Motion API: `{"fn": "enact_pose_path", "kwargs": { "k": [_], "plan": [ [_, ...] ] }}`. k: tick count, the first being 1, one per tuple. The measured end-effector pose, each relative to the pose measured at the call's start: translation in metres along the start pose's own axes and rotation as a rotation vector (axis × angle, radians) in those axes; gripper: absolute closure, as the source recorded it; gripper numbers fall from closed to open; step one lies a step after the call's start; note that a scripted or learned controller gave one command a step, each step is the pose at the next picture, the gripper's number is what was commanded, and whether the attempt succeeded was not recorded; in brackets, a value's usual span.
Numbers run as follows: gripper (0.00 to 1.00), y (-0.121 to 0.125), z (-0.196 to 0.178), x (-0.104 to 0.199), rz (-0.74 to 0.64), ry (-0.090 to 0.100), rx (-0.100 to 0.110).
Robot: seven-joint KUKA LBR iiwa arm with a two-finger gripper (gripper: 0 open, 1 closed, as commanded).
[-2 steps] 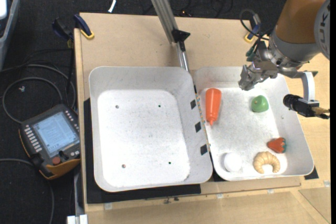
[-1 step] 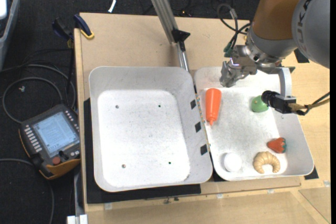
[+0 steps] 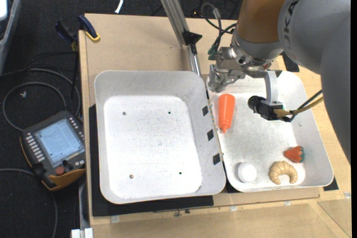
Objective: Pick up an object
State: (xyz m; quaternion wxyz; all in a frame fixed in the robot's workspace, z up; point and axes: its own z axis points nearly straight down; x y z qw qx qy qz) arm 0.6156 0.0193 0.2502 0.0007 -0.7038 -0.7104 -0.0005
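An orange carrot [image 3: 225, 111] lies at the left side of the right bin [image 3: 262, 142], pointing toward the front. My gripper [image 3: 220, 82] hangs just above and behind the carrot's far end, close to the bin's back left corner. Whether it touches the carrot is unclear. Along the front of the same bin lie a white ball [image 3: 247, 171], a tan croissant [image 3: 283, 172] and a red strawberry-like toy [image 3: 294, 154].
The left bin [image 3: 106, 120] stands beside it, sharing a middle wall. A metal post [image 3: 173, 8] slants up behind the bins. A black unit on a cable [image 3: 265, 107] hangs from the arm over the right bin. A teach pendant [image 3: 54, 145] lies at left.
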Motion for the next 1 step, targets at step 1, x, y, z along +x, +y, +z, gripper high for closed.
{"fn": "enact_pose_path", "kwargs": {
  "k": [1],
  "plan": [
    [1.00, 0.0005, 0.0000, 0.0586, 0.000, 0.000, -0.001]
  ]
}}
